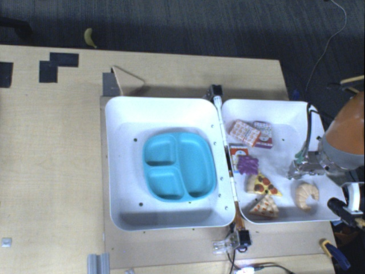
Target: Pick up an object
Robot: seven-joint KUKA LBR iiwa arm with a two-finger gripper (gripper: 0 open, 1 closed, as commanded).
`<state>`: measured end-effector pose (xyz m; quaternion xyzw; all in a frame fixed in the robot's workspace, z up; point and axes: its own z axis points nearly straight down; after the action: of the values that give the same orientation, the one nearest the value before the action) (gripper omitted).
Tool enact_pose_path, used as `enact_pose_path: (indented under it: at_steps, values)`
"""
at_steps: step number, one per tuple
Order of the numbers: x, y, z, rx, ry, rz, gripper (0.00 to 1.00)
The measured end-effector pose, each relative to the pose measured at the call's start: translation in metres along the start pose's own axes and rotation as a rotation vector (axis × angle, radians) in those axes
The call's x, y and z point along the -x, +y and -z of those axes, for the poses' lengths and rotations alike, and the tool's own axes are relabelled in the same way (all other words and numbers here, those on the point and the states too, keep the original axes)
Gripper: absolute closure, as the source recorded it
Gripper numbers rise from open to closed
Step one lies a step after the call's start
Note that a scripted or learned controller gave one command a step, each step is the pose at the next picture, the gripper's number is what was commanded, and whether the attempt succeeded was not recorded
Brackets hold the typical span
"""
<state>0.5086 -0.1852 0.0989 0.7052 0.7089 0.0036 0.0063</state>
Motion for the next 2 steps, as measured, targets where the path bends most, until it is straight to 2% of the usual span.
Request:
enact_pose_path:
  at_steps: [1,2]
  values:
    - [0.0,0.0,0.0,0.0,0.0,0.0,0.0]
    - [-0.001,0.002,0.011,0.004,0.0,0.002,1.0]
